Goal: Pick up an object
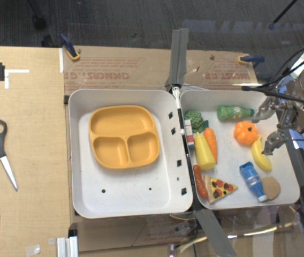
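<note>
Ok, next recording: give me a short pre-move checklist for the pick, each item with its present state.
1. Pincer is over the right bin: ok, near its right wall.
2. A target lies close by: ok, the banana is just beneath and the orange pumpkin is beside it.
3. Nothing held yet: ok, nothing shows between the fingers.
4. Finger opening: cannot tell, the tips are too small and cluttered.
5. Room around the banana: not ok, the pumpkin touches it and the bin wall is close.
6. Left bin with the yellow tray is out of the way: ok.
</note>
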Action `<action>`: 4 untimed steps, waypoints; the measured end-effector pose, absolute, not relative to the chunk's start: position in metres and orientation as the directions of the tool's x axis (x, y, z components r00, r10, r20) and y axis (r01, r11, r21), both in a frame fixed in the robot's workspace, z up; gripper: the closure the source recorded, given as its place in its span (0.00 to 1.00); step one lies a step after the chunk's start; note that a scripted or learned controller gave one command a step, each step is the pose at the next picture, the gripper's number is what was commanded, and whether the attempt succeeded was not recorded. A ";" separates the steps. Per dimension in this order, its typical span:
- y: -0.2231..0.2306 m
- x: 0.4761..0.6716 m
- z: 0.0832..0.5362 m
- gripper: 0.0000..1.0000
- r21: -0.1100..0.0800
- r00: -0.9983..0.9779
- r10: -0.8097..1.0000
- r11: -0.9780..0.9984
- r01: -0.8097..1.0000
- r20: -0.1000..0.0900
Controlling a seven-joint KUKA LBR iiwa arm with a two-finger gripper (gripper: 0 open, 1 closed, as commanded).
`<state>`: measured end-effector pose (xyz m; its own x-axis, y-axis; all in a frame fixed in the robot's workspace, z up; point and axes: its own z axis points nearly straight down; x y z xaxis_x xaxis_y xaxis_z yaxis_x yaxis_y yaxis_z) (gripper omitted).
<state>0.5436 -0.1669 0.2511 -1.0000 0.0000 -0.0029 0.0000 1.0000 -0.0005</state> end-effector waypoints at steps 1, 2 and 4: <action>-0.176 0.518 0.123 0.00 0.000 -0.998 -0.058 0.998 -0.058 -0.001; -0.145 0.546 0.093 0.00 -0.001 -1.000 -0.018 1.000 -0.018 -0.005; -0.167 0.643 0.165 0.00 -0.002 -1.000 0.001 1.000 0.001 -0.009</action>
<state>0.6431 -0.1667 0.1647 -1.0000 0.0011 -0.0086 0.0011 1.0000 -0.0019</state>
